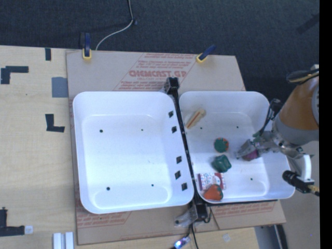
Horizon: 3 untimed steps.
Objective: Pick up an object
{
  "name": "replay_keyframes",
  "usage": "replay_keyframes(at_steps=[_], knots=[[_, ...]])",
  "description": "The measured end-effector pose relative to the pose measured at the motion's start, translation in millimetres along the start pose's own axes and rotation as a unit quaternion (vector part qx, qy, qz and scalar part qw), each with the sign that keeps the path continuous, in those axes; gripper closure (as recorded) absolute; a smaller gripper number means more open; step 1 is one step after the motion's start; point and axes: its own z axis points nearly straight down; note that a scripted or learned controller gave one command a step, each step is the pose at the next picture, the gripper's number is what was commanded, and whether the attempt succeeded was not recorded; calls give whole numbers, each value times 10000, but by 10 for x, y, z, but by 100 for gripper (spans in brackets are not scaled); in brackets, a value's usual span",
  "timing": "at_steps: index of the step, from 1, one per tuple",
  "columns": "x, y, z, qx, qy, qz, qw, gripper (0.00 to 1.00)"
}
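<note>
nearby, two green pieces (pixel 222 154) sit left of the end effector (pixel 248 153); its state unclear.

A robotics lab bench: left of the gripper (pixel 248 153), two white bins (pixel 124 100) rest on a cardboard sheet (pixel 155 71) held by clamps (pixel 86 46) (blue and yellow). Beyond them, black tape marks (pixel 52 123) dot the wooden bench (pixel 31 160), and a cable (pixel 116 32) trails over dark carpet (pixel 207 14).

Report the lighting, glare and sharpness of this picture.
Camera view: even, bright light washes the two white bins nearly featureless; soft shadows along their inner walls; the gripper and the small things near it look blurry; the dark floor at top is grainy.
</note>
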Motion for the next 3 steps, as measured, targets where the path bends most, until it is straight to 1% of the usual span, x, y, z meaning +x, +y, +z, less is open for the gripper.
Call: replay_keyframes(at_steps=[1, 2, 3], knots=[[825, 83, -1260, -46, 16, -44, 10000, 100], [1727, -317, -855, 59, 35, -34, 10000, 100], [2095, -22, -2478, -74, 18, -30, 10000, 100]])
